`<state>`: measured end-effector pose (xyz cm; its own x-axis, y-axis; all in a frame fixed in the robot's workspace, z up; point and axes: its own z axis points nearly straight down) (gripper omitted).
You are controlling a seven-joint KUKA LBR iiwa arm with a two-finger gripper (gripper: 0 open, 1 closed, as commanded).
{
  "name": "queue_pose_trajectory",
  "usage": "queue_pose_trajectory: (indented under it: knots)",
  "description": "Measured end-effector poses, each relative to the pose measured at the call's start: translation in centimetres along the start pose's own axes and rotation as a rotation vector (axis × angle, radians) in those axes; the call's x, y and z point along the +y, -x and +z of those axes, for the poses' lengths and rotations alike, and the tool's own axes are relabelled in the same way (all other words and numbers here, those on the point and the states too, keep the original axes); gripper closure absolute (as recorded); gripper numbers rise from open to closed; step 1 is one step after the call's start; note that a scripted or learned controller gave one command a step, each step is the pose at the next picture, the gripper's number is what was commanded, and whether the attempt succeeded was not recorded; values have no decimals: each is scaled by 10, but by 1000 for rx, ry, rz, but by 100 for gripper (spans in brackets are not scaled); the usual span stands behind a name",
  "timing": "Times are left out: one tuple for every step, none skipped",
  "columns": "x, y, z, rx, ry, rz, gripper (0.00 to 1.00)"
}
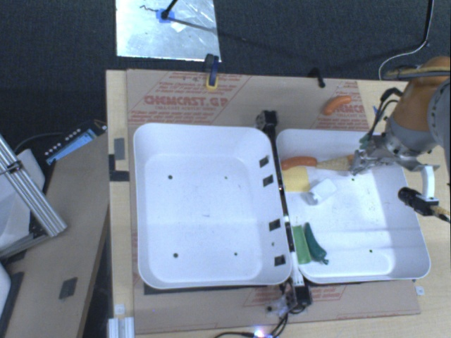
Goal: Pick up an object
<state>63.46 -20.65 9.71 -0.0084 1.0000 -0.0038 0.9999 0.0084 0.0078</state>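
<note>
Gripper (361,162) hovering in right bin (402,259), just beside cone-like item (335,163). Fingers' state: can't tell. Recommend centring over item w/ fingers straddling it before closing.

I see the left bin (204,210) bare throughout; right bin (366,217) crowded along its left wall, lower right floor open.

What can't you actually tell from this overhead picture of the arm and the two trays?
- Claw, camera view: too small and blurred against the right bin to tell whether it grips anything.
- Arm: cut off by the right edge.
- Small white item: too blurred to identify.
- Green object: its left side lies against the bin wall, so its shape is unclear.
</note>
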Motion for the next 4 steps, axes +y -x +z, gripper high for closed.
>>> queue_pose_trajectory:
  knots:
    - [40,-22,-173,-2,16,0,100]
    - [38,-31,-311,-2,13,1,100]
    - [12,-19,-447,-3,11,6,100]
    - [-106,-11,-442,1,-1,11,100]
